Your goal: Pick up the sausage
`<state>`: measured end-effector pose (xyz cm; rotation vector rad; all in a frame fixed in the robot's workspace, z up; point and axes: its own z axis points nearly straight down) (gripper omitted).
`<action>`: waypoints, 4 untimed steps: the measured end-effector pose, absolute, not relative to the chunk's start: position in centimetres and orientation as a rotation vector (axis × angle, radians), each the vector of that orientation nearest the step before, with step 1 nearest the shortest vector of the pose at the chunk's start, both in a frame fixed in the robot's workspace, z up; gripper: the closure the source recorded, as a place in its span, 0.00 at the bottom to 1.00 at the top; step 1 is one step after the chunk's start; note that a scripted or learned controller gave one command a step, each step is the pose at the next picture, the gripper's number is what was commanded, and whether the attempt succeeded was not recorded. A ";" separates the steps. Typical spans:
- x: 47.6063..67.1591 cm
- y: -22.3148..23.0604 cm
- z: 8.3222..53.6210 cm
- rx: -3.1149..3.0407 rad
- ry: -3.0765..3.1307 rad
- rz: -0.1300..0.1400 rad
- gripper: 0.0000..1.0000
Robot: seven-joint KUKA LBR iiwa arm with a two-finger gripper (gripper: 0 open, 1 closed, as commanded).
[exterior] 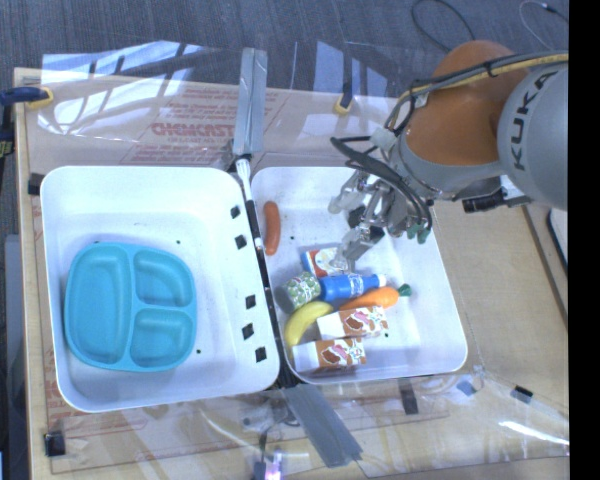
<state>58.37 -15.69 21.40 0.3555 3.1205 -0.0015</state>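
Note:
The sausage [271, 227] is a short reddish-orange link lying along the left wall of the right bin [450, 313], near its upper left corner. My gripper [363, 230] hangs over the upper middle of the same bin, to the right of the sausage and apart from it. Its fingers point down toward a small red and white carton [322, 260]. Nothing shows between them.
The right bin also holds a blue bottle [347, 287], a carrot [372, 298], a banana [305, 320], a green ball [302, 289] and two brown snack boxes [352, 324]. The left bin [110, 208] bears a blue divided tray [130, 306].

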 end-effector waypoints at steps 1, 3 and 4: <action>56.2 -18.6 27.1 0.633 3.074 -0.002 0.00; 62.9 -12.0 14.8 0.772 3.046 -0.002 0.00; 64.9 -13.6 9.2 0.607 3.081 -0.001 0.00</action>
